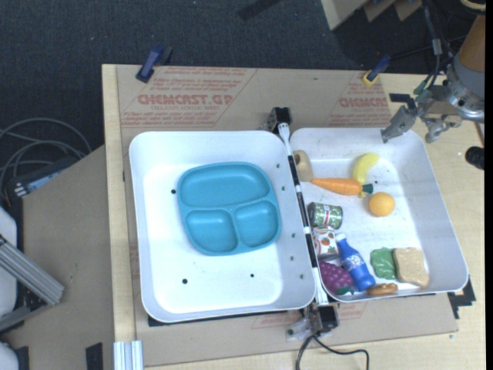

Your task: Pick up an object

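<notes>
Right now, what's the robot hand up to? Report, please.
Hand open, above right bin's far corner. Holding nothing. Lemon and carrot nearest. Nothing in the way.

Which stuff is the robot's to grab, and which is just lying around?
For grabbing: carrot, lemon, orange, can, blue bottle, grapes, bread, all in the right bin; gripper above its far edge.

Lying about: blue tray, left bin, blue clip, cables.

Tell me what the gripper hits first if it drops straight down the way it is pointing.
Probably the top right corner rim of the right bin: the gripper hangs just over it. Depth is unclear, so it might land inside on bare floor. The lemon lies well to the side.
</notes>
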Controlling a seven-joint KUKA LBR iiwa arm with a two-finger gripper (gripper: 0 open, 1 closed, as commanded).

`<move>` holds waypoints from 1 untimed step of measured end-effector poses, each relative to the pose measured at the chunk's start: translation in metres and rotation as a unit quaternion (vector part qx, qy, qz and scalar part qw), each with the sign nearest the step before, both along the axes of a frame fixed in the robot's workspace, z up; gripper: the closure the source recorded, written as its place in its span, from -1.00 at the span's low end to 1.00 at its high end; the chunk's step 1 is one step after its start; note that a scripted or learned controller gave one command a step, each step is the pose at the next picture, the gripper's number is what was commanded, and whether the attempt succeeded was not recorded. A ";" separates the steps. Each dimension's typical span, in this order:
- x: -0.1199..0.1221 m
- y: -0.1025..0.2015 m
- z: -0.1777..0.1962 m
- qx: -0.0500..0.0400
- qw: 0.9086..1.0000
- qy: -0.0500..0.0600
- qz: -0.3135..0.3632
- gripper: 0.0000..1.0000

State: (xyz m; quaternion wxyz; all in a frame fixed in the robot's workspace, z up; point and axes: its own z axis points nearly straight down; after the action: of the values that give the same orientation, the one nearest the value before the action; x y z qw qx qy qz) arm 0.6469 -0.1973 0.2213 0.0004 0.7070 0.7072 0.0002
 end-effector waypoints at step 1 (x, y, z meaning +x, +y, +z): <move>0.020 0.057 -0.111 0.001 1.000 0.001 0.001 -1.00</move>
State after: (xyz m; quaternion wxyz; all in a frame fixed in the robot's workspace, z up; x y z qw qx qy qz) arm 0.6665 -0.1406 0.1102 -0.0009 0.7062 0.7080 0.0003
